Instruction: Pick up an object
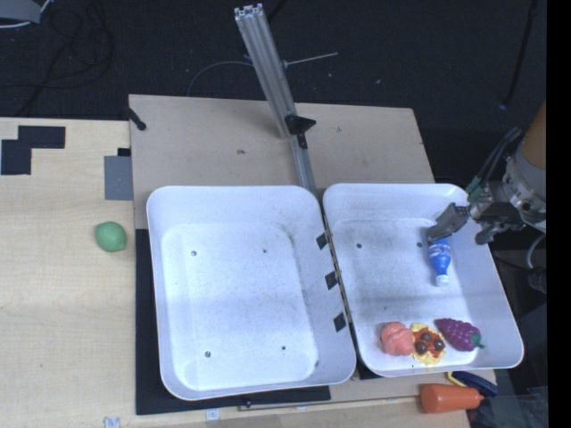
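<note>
A small blue bottle [439,260] with a white cap lies in the right bin [384,205], near its right wall. My gripper [466,229] hangs over the bin's upper right part, just above the bottle. It is open, with the left finger [442,226] right at the bottle's upper end and the right finger [490,231] out over the bin's rim. Nothing is between them. At the bin's front lie a peach-coloured fruit [396,338], a yellow and red toy [429,345] and a purple bunch of grapes [458,333], close together.
The left bin [169,205] lies alongside the right one. A green ball [111,236] rests on the bench to the left of the bins. An orange carrot toy [449,398] lies outside the right bin's front edge. A slanted aluminium rail [272,78] rises behind the bins.
</note>
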You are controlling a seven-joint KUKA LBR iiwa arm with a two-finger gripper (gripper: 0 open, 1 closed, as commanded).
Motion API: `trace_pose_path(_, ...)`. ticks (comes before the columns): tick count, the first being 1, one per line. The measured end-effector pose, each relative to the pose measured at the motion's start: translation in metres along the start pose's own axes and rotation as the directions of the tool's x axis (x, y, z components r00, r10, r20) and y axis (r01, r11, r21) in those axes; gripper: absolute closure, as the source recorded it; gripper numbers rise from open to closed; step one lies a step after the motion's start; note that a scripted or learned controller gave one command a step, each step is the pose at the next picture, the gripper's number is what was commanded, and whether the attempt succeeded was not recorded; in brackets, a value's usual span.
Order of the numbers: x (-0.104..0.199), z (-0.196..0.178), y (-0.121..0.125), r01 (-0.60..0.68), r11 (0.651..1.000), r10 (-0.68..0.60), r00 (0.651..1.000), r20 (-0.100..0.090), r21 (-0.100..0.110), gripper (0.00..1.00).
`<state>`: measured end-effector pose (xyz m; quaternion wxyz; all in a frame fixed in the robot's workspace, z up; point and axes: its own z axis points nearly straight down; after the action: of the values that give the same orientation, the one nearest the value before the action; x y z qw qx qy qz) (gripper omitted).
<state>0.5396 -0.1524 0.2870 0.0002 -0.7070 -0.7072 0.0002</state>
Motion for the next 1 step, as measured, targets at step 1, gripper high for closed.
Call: trace_pose_path(1, 0.0000, 0.0625, -0.0039, 0.000, 1.000, 0.000, 1.000, -0.001, 0.005, 0.00)
